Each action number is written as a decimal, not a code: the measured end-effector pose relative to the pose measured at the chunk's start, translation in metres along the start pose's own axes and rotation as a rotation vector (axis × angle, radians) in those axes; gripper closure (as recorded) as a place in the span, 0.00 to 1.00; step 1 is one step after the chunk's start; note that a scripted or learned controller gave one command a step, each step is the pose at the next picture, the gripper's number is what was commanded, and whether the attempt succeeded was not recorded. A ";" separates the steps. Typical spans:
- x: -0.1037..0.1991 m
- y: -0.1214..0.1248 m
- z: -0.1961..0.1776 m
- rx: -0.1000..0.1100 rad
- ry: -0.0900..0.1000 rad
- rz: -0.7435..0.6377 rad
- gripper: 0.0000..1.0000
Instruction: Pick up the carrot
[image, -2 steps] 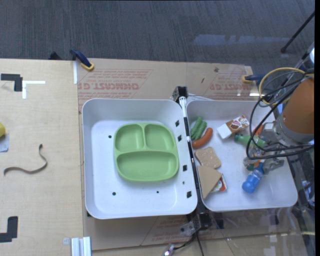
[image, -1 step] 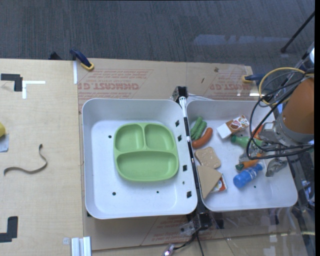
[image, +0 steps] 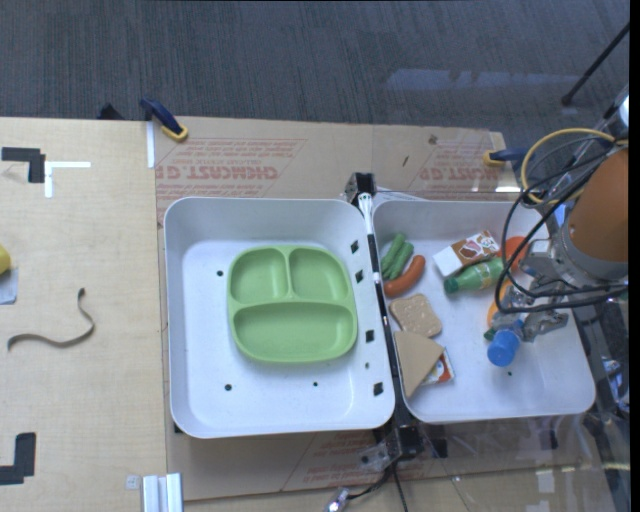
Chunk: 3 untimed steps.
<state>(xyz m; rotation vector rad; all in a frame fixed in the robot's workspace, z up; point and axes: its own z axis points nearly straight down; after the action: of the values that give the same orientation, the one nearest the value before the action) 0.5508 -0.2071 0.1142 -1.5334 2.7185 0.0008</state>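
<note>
The carrot (image: 404, 275), a tapered orange-red piece, lies near the left wall of the right bin (image: 560, 395), just below two green vegetables (image: 394, 251). My gripper (image: 527, 308) hangs low over the right side of the same bin, well to the right of the carrot and apart from it. It sits just above a blue cup (image: 502, 348). An orange thing (image: 496, 304) peeks out at the gripper's left edge, mostly hidden by it, and I cannot tell what it is.
Also in the right bin are a small carton (image: 470, 248), a green bottle (image: 474, 278), a cracker (image: 416, 315), a sandwich wedge (image: 422, 360) and an orange ball (image: 514, 244). The left bin (image: 190, 380) holds a green divided plate (image: 293, 304). Cables loop above the wrist.
</note>
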 end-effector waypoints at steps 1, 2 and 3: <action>0.000 0.000 0.000 0.000 0.000 -0.001 0.00; 0.005 -0.017 -0.030 -0.004 0.012 0.245 0.00; 0.019 0.007 0.022 -0.008 0.013 0.139 0.00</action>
<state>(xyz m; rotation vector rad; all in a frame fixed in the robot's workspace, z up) 0.5356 -0.2194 0.0920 -1.3476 2.8322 0.0031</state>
